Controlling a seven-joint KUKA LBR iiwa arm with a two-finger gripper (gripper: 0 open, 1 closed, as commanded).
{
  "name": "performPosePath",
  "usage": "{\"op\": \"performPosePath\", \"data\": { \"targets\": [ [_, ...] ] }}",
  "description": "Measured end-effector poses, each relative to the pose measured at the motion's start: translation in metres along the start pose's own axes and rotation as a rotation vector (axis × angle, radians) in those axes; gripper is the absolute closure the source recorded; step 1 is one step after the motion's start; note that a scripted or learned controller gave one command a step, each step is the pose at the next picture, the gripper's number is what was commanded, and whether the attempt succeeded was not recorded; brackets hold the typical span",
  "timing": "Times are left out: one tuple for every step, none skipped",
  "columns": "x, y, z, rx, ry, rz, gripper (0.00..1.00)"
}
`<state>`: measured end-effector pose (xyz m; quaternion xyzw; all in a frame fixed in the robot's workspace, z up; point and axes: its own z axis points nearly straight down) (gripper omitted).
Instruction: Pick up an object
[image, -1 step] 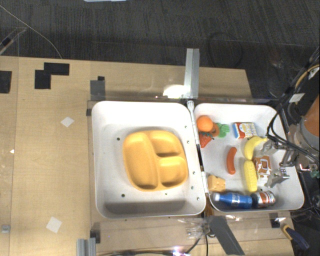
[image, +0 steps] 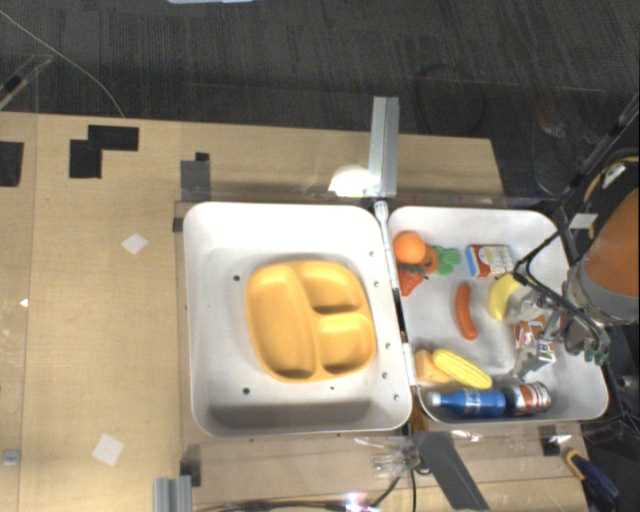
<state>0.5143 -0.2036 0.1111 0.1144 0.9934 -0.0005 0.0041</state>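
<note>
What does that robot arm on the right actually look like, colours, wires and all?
The arm is rounded, with a broad orange band above a grey wrist. Black cables loop along its side. At its end sits a small gripper of shiny metal parts, with red and green bits on it.

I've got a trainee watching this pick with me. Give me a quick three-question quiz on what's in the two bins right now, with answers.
1. True or false: the yellow divided tray lies in the left bin.
2. Which item lies along the near wall of the right bin? A) corn cob B) blue can C) red sausage
3. Fill in: the gripper hangs over the ____ bin.

Key:
1. True.
2. B. The blue can lies on its side there; the corn cob is just above it in the view, and the red sausage is nearer the middle.
3. Right.
</note>
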Motion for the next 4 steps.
{"op": "performPosePath", "data": {
  "targets": [
    [-0.101,0.060,0.022,0.000,-0.001,0.184,0.00],
    [-0.129,0.059,0.023,0.008,0.053,0.335,0.00],
    [-0.138,0.058,0.008,0.006,0.004,0.329,1.00],
    [-0.069,0.105,-0.046,-0.005,-0.007,0.317,1.00]
  ]
}}
